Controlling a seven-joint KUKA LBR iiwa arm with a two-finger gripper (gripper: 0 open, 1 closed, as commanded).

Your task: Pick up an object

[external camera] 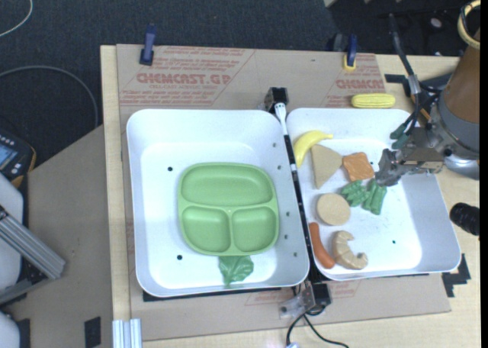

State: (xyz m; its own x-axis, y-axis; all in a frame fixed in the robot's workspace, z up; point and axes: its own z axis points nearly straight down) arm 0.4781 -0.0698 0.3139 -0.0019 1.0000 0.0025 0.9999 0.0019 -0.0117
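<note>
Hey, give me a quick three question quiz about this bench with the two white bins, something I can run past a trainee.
1. True or false: the green plate lies in the right bin.
2. Which item lies outside both bins, on the board behind them?
A. banana
B. corn cob
C. croissant
3. Fill in: the end effector hovers over the ____ bin, close to the broccoli.

Key:
1. False; it lies in the left bin.
2. B
3. right
</note>
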